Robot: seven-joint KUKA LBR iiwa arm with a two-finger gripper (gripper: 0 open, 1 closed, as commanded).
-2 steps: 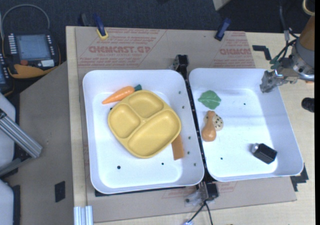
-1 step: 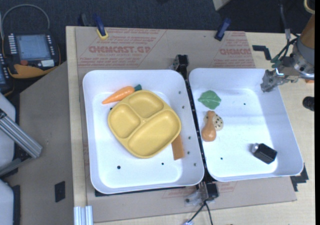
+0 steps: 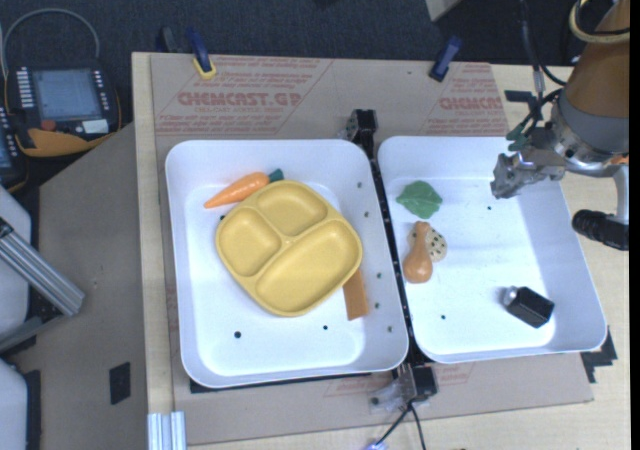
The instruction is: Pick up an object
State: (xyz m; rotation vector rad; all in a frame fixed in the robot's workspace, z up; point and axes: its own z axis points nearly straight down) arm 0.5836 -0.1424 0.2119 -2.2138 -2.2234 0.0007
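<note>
In the right bin (image 3: 560,268) lie a green leaf-shaped toy (image 3: 420,199), a tan pear-like toy (image 3: 421,252) and a small black block (image 3: 527,306). The left bin (image 3: 190,268) holds a yellow divided plate (image 3: 288,247), an orange carrot (image 3: 236,189) at the plate's upper left and an orange-brown strip (image 3: 354,295) at its lower right. My gripper (image 3: 507,179) hangs over the upper right part of the right bin, well to the right of the green toy. Nothing shows between its fingers.
The bins sit on a brown cardboard sheet (image 3: 300,88) held by blue clamps (image 3: 203,56). A black latch (image 3: 361,124) stands between the bins at the back. A teach pendant (image 3: 60,103) lies off the bench at left.
</note>
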